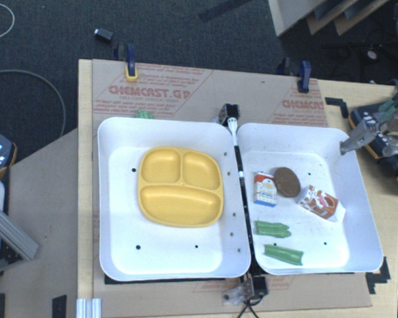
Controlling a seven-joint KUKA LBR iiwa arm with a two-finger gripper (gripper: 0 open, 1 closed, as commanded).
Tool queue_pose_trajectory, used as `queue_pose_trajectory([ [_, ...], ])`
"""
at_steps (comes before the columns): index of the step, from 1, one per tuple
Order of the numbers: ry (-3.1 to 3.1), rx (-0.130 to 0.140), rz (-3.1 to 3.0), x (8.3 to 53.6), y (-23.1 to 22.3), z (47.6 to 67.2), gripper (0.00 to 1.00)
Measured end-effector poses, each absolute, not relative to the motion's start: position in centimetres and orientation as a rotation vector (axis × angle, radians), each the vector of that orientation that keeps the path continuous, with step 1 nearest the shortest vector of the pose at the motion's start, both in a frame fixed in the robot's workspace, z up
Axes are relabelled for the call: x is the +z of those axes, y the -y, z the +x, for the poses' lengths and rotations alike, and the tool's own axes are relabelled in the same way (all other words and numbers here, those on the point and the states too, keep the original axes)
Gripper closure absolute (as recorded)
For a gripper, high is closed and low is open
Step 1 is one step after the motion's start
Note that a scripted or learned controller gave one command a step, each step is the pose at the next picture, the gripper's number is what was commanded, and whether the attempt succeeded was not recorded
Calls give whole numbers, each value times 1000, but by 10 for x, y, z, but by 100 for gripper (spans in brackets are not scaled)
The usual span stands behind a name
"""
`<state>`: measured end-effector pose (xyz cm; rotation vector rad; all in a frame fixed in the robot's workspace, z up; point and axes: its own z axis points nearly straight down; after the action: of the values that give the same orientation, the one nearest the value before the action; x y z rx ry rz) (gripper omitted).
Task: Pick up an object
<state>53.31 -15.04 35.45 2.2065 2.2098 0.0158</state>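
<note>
My claw (351,143) hangs at the far right corner of the right bin (354,253), over its raised rim, with the rest of my arm running off past the bin's right side. From this angle it is a grey blur of metal, and I cannot tell whether it is spread or pressed together; nothing shows in its grip. The things to pick from all lie on the floor of that bin, well apart from my claw. Nearest to it, toward the bin's right side, is a red-and-white packet (321,203) lying flat and askew. Just left of the packet, near the bin's middle, sits a brown round disc (288,182), and touching or nearly touching the disc's left edge is a small white carton (265,190) with red and blue print. Toward the bin's near edge lie two green pieces, one (273,228) below the carton and the other (284,254) closer still to the near rim, the two apart from each other. Against the bin's left side sits the left bin (115,237), and in its middle a yellow divided plate (181,186) with three compartments. Both bins rest on a brown cardboard sheet (189,88), held beyond the bins' far edges by two blue clamps (130,60).
</note>
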Motion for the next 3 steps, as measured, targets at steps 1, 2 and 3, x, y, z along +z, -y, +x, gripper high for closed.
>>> queue_pose_trajectory([
  [1, -2211, 19, 2203, 545, 132, 550, 0],
  [2, -2229, -11, 2231, 327, 106, 519, 0],
  [3, -2218, 3, 2219, 345, 107, 522, 100],
])
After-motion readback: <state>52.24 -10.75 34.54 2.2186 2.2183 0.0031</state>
